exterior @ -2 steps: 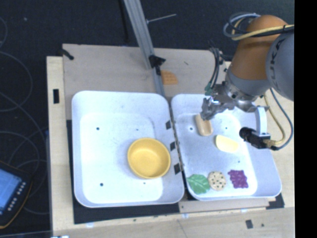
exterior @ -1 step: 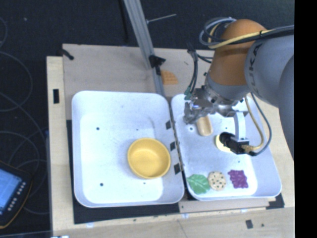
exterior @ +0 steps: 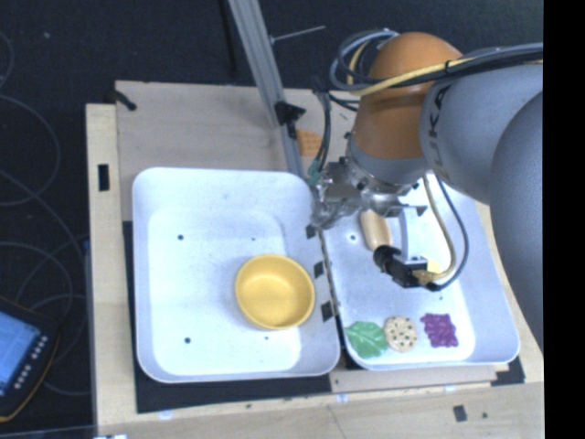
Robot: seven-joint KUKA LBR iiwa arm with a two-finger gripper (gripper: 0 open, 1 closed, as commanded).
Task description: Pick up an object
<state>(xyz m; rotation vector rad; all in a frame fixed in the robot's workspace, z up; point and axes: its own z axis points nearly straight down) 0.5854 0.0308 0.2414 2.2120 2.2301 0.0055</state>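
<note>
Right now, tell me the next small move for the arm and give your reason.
Probably a short drop straight down toward the tan roll-shaped item. The pincer sits over the top left of the right bin, close beside that item, while the green leaf, the cookie and the purple piece lie farther off, along the near rim. Whether it is lined up cannot be judged.

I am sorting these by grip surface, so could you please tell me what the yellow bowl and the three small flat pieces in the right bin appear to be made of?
The yellow bowl looks like moulded plastic: even colour, smooth with a soft sheen. The green leaf, cookie and purple piece look like matte toy food, plastic or rubber; too small to tell which.
</note>
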